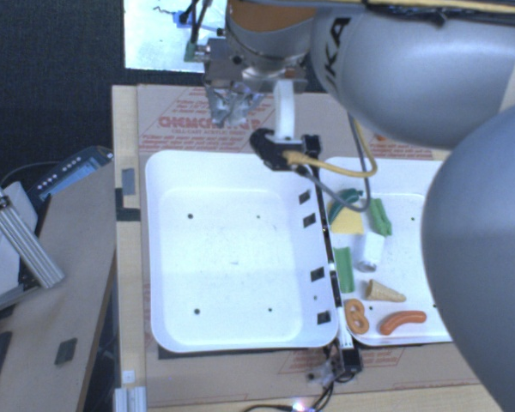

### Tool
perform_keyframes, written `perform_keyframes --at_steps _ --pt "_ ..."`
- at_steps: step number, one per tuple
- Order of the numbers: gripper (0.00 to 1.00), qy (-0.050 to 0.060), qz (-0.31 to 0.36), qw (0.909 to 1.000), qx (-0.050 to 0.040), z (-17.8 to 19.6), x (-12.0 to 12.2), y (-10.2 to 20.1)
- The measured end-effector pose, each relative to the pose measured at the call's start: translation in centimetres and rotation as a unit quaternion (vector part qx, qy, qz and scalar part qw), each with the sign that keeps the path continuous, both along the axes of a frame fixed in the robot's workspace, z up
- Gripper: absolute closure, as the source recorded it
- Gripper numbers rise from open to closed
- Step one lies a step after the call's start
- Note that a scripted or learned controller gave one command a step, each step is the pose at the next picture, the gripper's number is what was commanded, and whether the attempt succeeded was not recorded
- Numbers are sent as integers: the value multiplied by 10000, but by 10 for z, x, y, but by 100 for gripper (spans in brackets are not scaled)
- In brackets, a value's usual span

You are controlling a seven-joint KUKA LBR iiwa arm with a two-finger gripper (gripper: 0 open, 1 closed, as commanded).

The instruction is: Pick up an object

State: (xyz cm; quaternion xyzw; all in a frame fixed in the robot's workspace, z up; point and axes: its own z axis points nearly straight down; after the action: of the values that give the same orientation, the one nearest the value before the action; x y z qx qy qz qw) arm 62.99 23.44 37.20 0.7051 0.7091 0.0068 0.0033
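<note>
Your bench carries two white bins, and you see the gripper poised above the left bin's far rim holding nothing, while the sausage lies in the right bin.

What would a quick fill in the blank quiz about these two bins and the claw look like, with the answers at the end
1. The sausage lies in the ____ bin as the camera sees it.
2. The pretzel sits to the ____ of the sausage in the picture.
3. The claw hangs above the far edge of the ____ bin, over the cardboard.
4. The cone is ____ from the sausage.

Answers: right; left; left; apart
</note>
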Motion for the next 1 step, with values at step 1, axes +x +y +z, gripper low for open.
perform_keyframes --at_steps 1 --pt "100 -2 10 10000 12 125 -40 0"
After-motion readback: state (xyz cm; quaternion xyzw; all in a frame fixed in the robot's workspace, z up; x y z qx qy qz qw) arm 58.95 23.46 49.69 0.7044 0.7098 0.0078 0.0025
